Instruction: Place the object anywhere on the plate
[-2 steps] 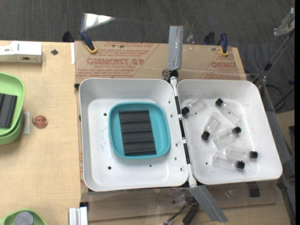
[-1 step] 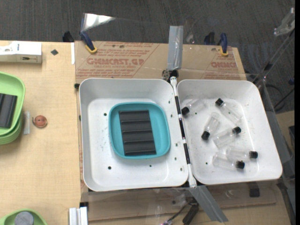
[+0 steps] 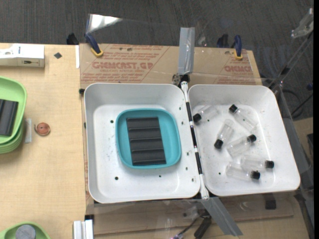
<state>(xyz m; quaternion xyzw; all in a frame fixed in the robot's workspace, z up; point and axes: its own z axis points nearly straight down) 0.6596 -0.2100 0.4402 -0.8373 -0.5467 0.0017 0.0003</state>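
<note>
The left bin [image 3: 99, 148] holds the teal plate [image 3: 172, 133], a rounded square dish with a black ribbed insert [image 3: 145, 141] lying across its middle. The right bin [image 3: 279, 128] touches it along the centre seam and holds the task's things: six clear vials with black caps, scattered loosely. The vial nearest the seam [image 3: 205, 114] lies with its cap toward the plate; another [image 3: 224, 134] lies steeply slanted, cap toward the near edge; the rest lie mostly crosswise. The plate sits to the view's left of every vial, over the two abutting bin walls, so I judge any carry must run leftward across that ridge. The arm's side is the vials' side. Whether the claw is released or clenched, I cannot tell
</note>
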